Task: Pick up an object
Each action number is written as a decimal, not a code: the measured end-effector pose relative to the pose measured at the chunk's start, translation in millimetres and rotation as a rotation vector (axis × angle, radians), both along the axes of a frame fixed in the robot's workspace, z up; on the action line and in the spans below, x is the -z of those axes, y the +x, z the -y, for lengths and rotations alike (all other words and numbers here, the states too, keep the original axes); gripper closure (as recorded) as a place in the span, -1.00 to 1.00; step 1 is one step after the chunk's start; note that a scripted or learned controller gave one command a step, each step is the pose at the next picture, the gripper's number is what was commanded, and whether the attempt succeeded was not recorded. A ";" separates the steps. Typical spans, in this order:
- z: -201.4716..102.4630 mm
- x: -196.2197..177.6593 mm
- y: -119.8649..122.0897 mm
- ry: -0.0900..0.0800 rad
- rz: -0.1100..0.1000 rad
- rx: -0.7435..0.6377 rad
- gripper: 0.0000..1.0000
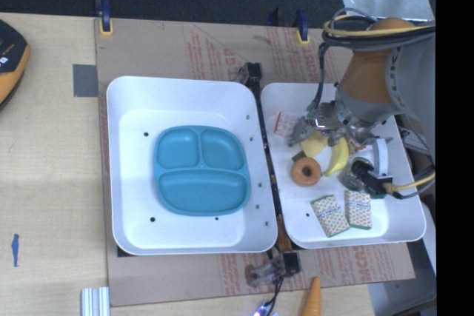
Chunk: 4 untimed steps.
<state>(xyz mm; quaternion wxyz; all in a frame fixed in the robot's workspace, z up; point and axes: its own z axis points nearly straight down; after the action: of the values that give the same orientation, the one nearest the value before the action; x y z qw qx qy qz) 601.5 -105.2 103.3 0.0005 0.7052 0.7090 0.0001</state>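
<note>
I see grey two-finger gripper (324, 131) low over right shallow white bin (400, 229), among clutter. Grip state: cannot tell. Yellow plastic banana (338, 157) at its 5 o'clock, brown ring doughnut (305, 171) at 7; likely targets. Blue divided plastic plate (201, 169) sits alone in left white bin (126, 159), probably drop spot.

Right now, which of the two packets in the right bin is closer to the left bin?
The tilted packet, nearest the donut. The other packet lies on its right, squarer to the bin's front rim.
</note>
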 end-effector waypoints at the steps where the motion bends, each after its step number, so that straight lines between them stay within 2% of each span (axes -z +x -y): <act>1: 32.7 12.1 -43.6 0.001 -0.008 0.003 -1.00; 2: 43.6 11.6 40.6 0.000 -0.003 -0.002 -1.00; 3: 76.1 12.0 -61.7 0.003 -0.012 0.007 -1.00; 4: -3.1 10.7 20.8 0.003 0.002 -0.009 -1.00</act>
<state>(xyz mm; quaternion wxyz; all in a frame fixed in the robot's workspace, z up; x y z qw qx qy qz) 622.3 -102.1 92.7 0.0003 0.7020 0.7122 0.0019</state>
